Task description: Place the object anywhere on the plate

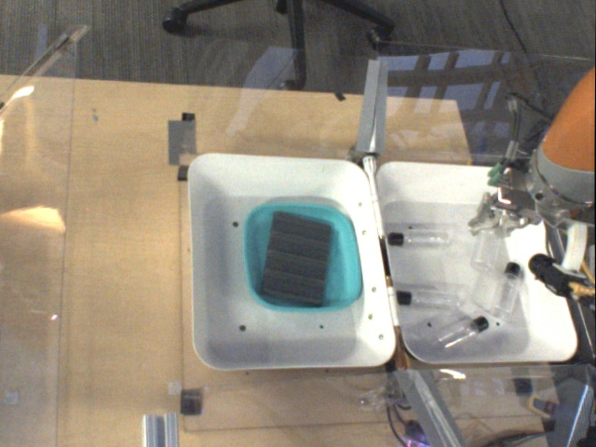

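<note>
Dark ribbed block (297, 258) on teal plate (349, 282), long axis running near-to-far (slight tilt); claw (503, 214) state unclear.

1. At the right edge you see the arm's (570, 133) rounded orange band, smooth and glossy, with a paler sheen on top.
2. Below it sits a grey wrist ring (559, 189), dull metal in look.
3. You can make out a small green spot and a bright white patch on the wrist's left side.
4. The tool (494, 214) is pale grey and silvery, with angular bracket-like parts.
5. Thin dark cables (514, 119) loop beside the band.
</note>
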Controlling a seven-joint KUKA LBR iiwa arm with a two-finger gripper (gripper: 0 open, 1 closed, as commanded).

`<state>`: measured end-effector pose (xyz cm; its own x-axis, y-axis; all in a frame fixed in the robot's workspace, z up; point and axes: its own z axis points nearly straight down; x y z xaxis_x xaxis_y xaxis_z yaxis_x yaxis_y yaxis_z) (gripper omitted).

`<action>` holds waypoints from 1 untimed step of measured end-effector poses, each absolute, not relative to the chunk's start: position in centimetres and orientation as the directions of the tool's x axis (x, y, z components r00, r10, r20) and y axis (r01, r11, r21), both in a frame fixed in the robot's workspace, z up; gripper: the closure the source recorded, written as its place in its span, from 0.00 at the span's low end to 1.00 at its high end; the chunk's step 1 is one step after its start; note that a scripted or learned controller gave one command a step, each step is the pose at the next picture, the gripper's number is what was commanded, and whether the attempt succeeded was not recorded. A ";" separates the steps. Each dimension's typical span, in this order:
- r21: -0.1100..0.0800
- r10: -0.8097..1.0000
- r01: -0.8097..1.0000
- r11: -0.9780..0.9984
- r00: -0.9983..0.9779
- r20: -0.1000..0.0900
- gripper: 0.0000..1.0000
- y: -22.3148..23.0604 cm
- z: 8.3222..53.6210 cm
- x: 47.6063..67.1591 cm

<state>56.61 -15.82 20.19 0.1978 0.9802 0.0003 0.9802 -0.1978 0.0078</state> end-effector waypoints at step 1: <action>0.008 0.980 0.980 -0.198 0.198 0.000 0.00 -15.8 20.2 56.6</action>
